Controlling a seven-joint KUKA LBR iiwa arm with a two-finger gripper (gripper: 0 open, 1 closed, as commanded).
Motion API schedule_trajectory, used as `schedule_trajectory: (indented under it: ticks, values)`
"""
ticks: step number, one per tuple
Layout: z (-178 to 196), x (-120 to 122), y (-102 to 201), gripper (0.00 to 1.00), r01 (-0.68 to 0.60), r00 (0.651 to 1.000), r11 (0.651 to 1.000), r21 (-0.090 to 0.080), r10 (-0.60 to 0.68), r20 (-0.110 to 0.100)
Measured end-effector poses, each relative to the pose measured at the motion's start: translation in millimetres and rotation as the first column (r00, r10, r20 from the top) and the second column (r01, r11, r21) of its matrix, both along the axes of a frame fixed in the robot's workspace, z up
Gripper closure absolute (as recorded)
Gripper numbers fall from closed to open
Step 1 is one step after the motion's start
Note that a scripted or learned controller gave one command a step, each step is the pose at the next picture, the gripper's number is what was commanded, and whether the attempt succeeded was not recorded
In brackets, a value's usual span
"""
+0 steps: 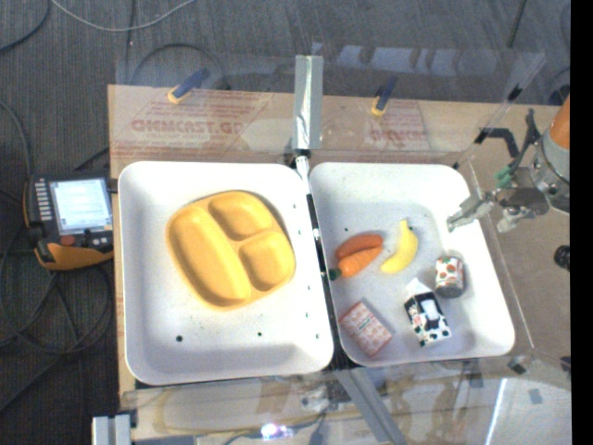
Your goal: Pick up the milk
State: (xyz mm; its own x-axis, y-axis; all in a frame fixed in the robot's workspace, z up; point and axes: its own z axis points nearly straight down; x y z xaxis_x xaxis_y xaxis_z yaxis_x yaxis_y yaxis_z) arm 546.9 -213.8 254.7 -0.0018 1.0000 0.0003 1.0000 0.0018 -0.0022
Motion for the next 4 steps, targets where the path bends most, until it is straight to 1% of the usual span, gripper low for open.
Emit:
schedule_trajectory:
  ticks: [1,2,3,4]
  values:
    - [-140,-63,20,0.00,0.242,0.970,0.970,0.001,-0.242,-0.003]
    - [-164,-62,31,0.00,0.170,0.985,0.985,-0.006,-0.170,0.009]
    - [-154,-59,34,1.00,0.166,0.986,0.986,-0.002,-0.166,0.015]
    - [-72,-15,45,1.00,0.407,0.913,0.913,-0.005,-0.407,-0.001]
